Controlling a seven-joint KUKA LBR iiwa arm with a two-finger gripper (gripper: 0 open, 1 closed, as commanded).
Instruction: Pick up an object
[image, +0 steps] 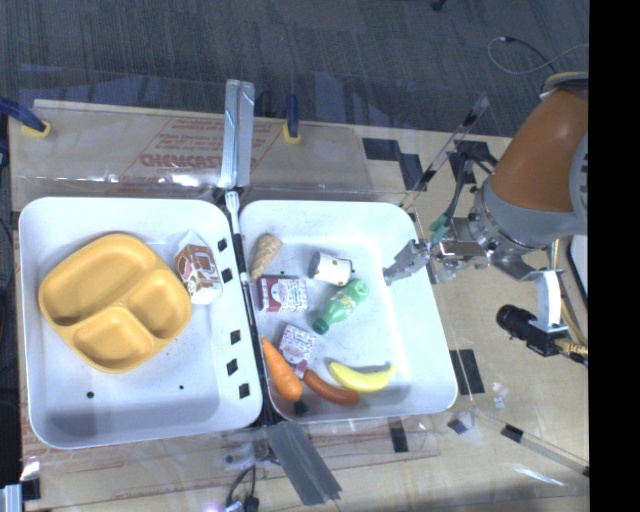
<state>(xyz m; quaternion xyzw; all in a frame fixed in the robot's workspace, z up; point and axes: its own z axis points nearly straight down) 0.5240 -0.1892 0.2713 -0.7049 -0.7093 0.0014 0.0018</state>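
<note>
Over right bin (425, 330) right rim: tool (403, 264) hovers, holding nothing visible; opening cannot tell.

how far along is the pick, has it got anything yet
Nothing looks done yet: the banana, carrot and green bottle all lie in the right bin. In hand: the hand sits at that bin's right rim, with nothing visible between its fingers. Left: reaching an object, closing on it and lifting it.

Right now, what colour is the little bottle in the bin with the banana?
Green: the bottle shows clearly in the camera view.
</note>
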